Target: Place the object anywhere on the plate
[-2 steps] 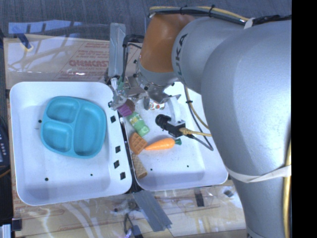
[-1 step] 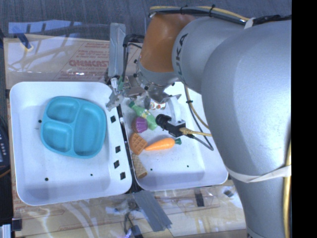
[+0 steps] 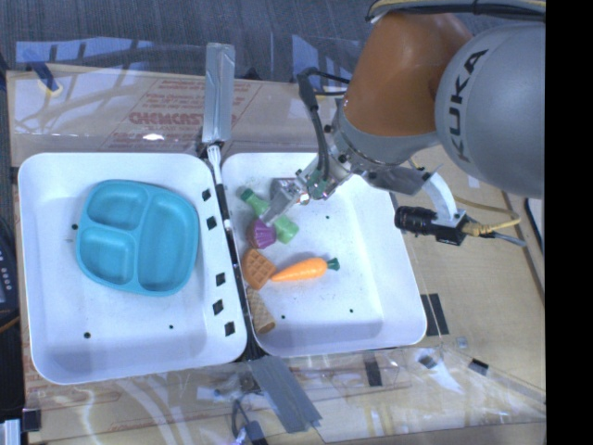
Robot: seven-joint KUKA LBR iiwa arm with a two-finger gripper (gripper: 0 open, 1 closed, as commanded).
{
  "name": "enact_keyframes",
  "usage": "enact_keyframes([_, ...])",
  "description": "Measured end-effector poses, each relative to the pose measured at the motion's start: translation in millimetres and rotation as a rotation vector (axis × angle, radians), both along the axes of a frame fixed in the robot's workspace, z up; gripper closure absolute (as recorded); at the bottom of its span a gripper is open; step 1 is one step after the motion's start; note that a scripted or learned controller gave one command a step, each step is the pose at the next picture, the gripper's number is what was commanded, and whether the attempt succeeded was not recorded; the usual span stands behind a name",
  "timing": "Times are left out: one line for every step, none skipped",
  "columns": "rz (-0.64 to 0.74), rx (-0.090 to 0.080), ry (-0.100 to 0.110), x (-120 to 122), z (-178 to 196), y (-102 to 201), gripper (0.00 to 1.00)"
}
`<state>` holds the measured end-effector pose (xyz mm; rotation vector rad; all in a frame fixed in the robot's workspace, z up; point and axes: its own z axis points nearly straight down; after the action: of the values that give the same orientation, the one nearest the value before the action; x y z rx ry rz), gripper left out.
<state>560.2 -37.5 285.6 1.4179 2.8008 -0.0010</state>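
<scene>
A blue plate [image 3: 139, 236] with three compartments lies in the left bin [image 3: 56, 341]. In the right bin [image 3: 371, 313] several toy foods lie near the left wall: a green piece [image 3: 286, 230], a purple piece [image 3: 263, 236], an orange carrot [image 3: 298, 270] and a tan waffle piece [image 3: 258, 267]. My gripper [image 3: 281, 200] reaches down into the right bin's upper left part, directly over the green and purple pieces. Its tip overlaps them, and whether it holds anything is hidden.
A second tan piece [image 3: 263, 316] rests against the divider [image 3: 225, 248] between the bins. A small green stub [image 3: 247, 196] lies just left of the gripper. The arm's orange band [image 3: 408, 63] and grey body loom over the right bin's far right corner.
</scene>
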Motion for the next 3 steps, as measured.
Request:
enact_keyframes([0.004, -0.001, 0.000, 1, 10, 1, 1.00])
enact_keyframes([0.224, 0.001, 0.007, 20, -82, 148, 1.00])
enact_keyframes([0.380, 0.001, 0.005, 23, -94, 63, 1.00])
